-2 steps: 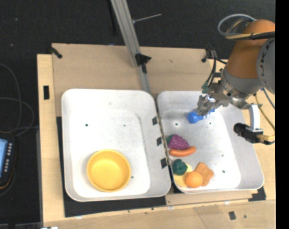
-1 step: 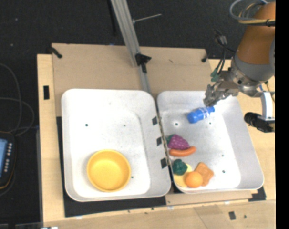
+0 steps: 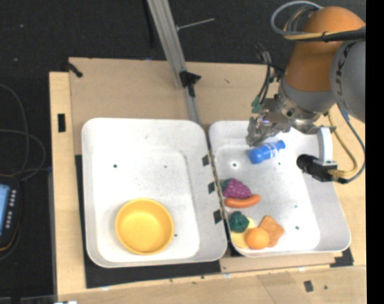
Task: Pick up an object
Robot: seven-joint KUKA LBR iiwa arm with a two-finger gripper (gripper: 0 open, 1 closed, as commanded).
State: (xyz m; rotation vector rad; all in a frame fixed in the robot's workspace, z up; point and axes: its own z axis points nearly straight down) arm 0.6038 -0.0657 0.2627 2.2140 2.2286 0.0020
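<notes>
Gripper [image 3: 260, 133] state unclear, touching blue bottle [image 3: 267, 151] lying just below, right bin [image 3: 319, 233].

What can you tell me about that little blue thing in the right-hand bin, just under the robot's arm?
The blue object looks like a small toy bottle of shiny plastic, with a blue body and a paler, whitish end pointing up and right. It lies on its side, tilted, on the floor of the right bin near the far wall. The end effector sits right above its left end; whether they touch cannot be told. It lies apart from the toy foods nearer the camera.
</notes>
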